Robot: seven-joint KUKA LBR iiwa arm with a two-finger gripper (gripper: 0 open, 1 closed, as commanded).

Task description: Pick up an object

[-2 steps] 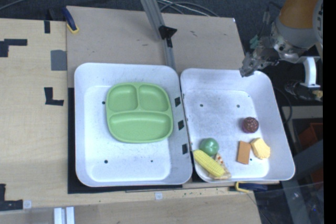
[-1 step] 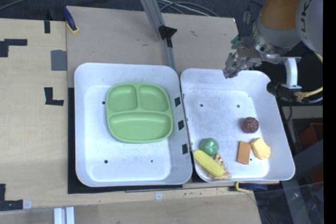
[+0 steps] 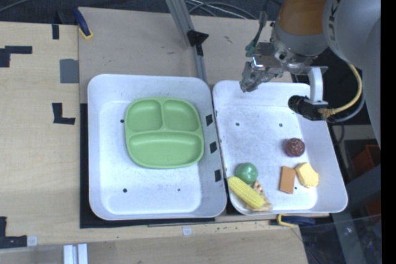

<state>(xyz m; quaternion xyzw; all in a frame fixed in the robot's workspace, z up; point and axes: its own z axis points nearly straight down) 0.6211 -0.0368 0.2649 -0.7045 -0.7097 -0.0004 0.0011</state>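
Two shallow white bins are sitting side by side on the tan bench. Left bin (image 3: 102, 133) is bearing a green divided plate (image 3: 164, 132). Right bin (image 3: 328, 151) is holding the candidate objects, all grouped toward its near edge: a corn cob (image 3: 247, 193) and a green ball (image 3: 246, 172) lying close together at the near-left corner, an orange block (image 3: 287, 180) and a yellow piece (image 3: 307, 175) just beside each other further right, and a dark red ball (image 3: 295, 146) a little behind those two.

I am hanging my gripper (image 3: 252, 80) over the far-left corner of the right bin, well apart from every one of those items. Judged from this position, the approach step is in hand; no grasp has begun.

Finger state: nothing is sitting between my fingers and they are touching no object. Their spread is too small and dark against the wrist to read, so I cannot tell whether they are parted or closed.

Next move, as I am judging it: travel toward the near side of the bin, select one item, align above it, descend. The dark red ball is standing clearest of its neighbours; the corn and green ball are crowding each other and the bin wall.
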